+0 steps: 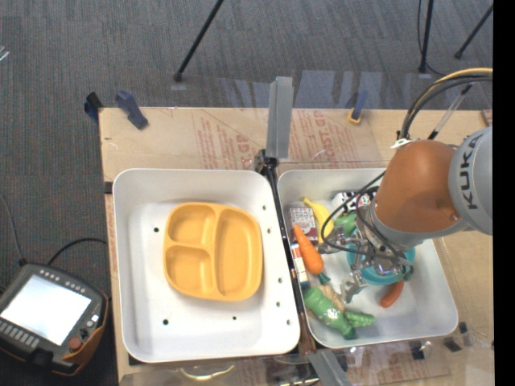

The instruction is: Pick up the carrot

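Note:
The carrot (308, 250) is orange with a green tip and lies slanted in the right bin (438, 308), close to that bin's left wall. My gripper (352, 285) hangs low over the middle of the same bin, right of and a little nearer than the carrot, and apart from it. The wrist with its orange band (414, 190) covers much of the bin's centre. Nothing shows as held.
Around the gripper lie a teal cup-like object (388, 273), a red-orange sausage shape (392, 295), a green toy (334, 310), a yellow banana (319, 212) and a small printed packet (301, 216). The left bin (137, 215) holds a yellow divided plate (214, 250).

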Tool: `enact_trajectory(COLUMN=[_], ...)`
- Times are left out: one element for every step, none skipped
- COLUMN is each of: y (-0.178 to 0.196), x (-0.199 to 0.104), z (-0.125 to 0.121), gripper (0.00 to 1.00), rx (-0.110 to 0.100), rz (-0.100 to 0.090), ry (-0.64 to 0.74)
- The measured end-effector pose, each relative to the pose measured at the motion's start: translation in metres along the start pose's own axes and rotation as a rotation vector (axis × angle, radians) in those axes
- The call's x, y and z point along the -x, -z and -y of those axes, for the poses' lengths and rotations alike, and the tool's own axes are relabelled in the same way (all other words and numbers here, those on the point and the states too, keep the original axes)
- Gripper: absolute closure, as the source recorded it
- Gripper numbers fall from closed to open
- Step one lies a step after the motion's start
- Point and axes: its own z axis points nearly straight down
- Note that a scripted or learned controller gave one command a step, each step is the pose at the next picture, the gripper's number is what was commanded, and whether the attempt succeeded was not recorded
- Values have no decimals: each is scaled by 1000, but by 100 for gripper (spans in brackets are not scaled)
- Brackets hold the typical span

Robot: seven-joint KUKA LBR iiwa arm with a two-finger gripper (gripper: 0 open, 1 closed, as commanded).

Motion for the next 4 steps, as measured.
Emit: enact_trajectory(y=[-7, -7, -4, 5], x=[-2, -43, -56, -57], z=[-17, -28, -32, -34], gripper=[0, 0, 0, 100], rx=[1, 0, 2, 2], rz=[-14, -16, -2, -7], ry=[-485, -541, -614, -607])
